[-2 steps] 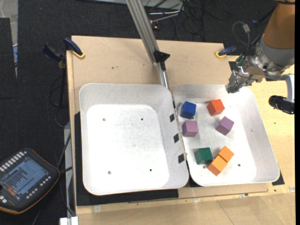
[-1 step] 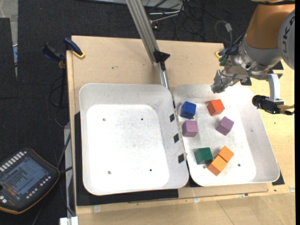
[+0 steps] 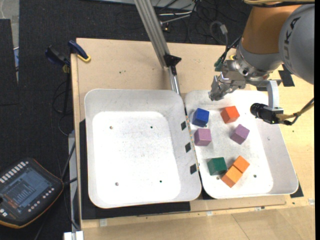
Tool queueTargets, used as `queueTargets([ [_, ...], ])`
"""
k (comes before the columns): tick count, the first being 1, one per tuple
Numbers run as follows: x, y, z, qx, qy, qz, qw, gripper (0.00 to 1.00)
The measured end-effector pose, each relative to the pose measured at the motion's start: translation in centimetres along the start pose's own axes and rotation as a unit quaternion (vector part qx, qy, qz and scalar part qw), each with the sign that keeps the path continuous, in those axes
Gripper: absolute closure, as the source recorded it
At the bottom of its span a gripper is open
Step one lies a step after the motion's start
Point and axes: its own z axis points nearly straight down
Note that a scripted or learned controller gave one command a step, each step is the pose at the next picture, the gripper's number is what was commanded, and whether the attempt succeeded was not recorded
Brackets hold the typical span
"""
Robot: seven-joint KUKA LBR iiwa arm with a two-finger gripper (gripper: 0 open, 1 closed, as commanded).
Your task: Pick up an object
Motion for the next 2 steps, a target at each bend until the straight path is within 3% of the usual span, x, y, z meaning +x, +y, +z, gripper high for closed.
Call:
queueTargets([
  [2,11.4,0.1,2.6,0.000,0.000,0.000,1.0000,1.00],
])
